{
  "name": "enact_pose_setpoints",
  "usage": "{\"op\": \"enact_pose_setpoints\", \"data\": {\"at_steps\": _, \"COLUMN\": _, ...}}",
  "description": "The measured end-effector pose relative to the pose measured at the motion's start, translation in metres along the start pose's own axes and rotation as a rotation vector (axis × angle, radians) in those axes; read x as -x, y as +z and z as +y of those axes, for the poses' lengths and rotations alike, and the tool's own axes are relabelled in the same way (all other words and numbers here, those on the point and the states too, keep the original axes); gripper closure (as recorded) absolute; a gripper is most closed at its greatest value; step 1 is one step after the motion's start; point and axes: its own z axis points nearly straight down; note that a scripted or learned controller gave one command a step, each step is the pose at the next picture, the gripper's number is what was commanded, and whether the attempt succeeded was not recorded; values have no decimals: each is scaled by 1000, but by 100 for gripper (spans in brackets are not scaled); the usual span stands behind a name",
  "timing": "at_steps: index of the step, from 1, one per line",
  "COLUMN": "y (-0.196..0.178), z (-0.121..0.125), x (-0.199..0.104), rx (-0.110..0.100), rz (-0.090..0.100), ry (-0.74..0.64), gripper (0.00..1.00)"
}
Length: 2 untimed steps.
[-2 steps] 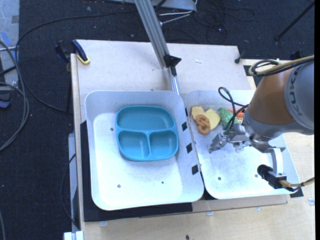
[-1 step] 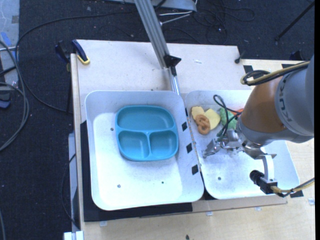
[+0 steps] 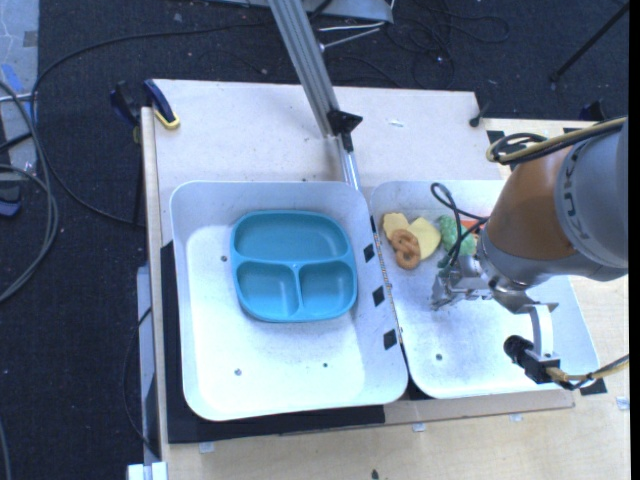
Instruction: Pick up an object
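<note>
Grey robot arm is reaching into the right bin. Its gripper is hovering beside a pretzel; its grip is unclear. A blue divided tray is lying in the left bin.

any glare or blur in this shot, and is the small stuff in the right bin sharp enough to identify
Camera view: even overhead light, soft shadows, mild sheen on the blue divided tray; slightly soft throughout. The small yellow and orange pieces in the right bin are too blurred to name. The pincer is indistinct.

A smooth, matt blue plastic tray sits in a speckled white bin on the pale wooden bench
</note>
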Motion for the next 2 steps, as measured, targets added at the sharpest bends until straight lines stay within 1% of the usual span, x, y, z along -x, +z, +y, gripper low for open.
{"op": "enact_pose_setpoints", "data": {"at_steps": 1, "y": -63, "z": 4, "x": -1, "rx": -3, "rz": 2, "ry": -6, "gripper": 100}}
{"op": "enact_pose_setpoints", "data": {"at_steps": 2, "y": -124, "z": 2, "x": -7, "rx": -1, "rz": 2, "ry": -7, "gripper": 100}}
